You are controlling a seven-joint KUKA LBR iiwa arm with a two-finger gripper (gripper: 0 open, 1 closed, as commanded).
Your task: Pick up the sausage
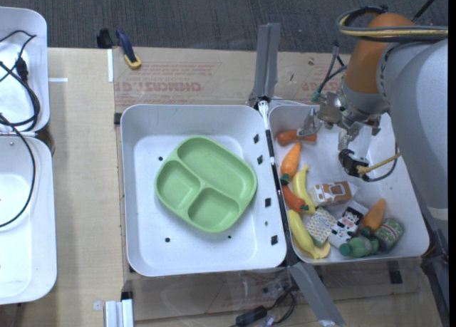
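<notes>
Pincer [313, 125] low at the back of the right bin [413, 197], fingers closed around the tip of the orange-brown sausage [293, 135] lying on the bin floor near the back left corner. Carrot [290, 159] just beside, bananas [303, 211] further forward. Green plate [206, 184] in the left bin [142, 197].

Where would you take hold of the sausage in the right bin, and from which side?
Grip the sausage across its middle, coming straight down: it lies flat and roughly crosswise, the bin wall near one end and the carrot just below, so side approaches look crowded.
</notes>
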